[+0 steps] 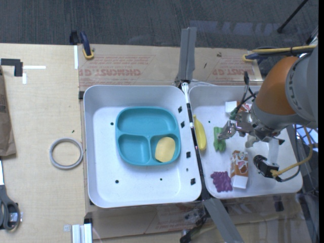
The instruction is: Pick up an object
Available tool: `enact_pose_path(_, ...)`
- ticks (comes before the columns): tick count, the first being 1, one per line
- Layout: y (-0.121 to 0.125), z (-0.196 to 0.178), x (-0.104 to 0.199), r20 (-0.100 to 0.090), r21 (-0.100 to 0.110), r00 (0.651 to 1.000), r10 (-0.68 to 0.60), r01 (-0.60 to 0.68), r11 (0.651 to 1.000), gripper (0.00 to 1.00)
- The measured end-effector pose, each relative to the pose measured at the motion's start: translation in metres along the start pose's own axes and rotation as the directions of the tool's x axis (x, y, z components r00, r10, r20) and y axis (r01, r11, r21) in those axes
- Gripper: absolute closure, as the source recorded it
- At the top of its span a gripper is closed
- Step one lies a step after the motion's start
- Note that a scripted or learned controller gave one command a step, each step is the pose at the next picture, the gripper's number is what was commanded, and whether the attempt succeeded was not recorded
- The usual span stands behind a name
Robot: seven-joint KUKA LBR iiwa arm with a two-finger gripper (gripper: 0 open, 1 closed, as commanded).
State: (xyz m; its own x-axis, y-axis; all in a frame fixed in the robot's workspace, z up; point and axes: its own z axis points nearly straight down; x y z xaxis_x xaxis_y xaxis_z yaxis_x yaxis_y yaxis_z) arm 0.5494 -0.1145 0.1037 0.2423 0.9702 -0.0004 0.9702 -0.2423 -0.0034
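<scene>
The green toy vegetable (pixel 219 138) sits right at the tip of the pincer (pixel 226 131), in the right bin (pixel 212 97), and it looks like the arm's pick for this try. The pincer comes in low from the right and tilts toward it; whether it's spread or pressed together is hard to tell from this angle, and nothing clearly sits between the fingers, so it's not a confirmed grab.

Just left of the pincer, past the green piece, a banana (pixel 200 133) lies along the bin's left wall. Below the pincer a small juice carton (pixel 239 169) lies flat, with a bunch of purple grapes (pixel 220 180) beside it, a little further left. They're close enough that a sloppy descent could nudge them.

Way off to the pincer's left, the other bin (pixel 101 186) holds a teal divided plate (pixel 144 133) with a yellow lemon-ish thing (pixel 165 149) parked in one compartment. A roll of tape (pixel 66 153) rests on the tabletop (pixel 40 115) beyond that.
</scene>
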Motion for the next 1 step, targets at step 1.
enact_pose_path(1,-0.0605,0.0077,-0.043,0.0,-0.013,0.998,-0.063,0.063,0.998,0.0)
